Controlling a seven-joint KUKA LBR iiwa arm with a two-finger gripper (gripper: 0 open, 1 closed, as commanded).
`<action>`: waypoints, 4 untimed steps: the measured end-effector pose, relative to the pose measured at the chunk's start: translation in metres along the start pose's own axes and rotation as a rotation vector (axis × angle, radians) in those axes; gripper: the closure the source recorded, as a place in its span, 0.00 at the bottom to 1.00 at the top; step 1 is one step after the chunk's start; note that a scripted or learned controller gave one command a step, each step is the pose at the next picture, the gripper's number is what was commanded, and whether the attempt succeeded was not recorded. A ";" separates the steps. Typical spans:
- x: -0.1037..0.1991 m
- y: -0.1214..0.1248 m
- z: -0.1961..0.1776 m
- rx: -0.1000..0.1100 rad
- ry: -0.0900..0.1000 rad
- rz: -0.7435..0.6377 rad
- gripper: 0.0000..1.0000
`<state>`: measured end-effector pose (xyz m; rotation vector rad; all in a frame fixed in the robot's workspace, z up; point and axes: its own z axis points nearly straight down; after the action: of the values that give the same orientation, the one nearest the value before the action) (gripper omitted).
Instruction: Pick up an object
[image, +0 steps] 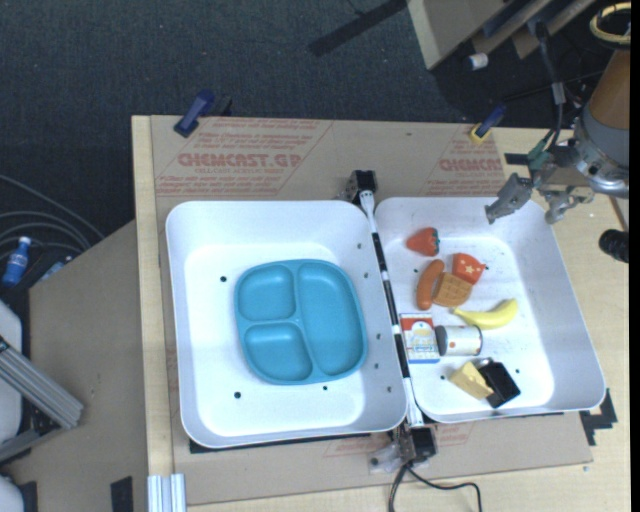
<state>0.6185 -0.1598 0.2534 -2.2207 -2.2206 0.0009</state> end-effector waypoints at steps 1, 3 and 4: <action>0.012 0.046 0.167 0.006 0.002 -0.001 0.00; 0.065 0.048 0.168 0.002 0.000 -0.001 0.00; 0.068 0.048 0.168 0.002 0.000 0.000 0.00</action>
<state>0.6664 -0.0921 0.0849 -2.2193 -2.2200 0.0023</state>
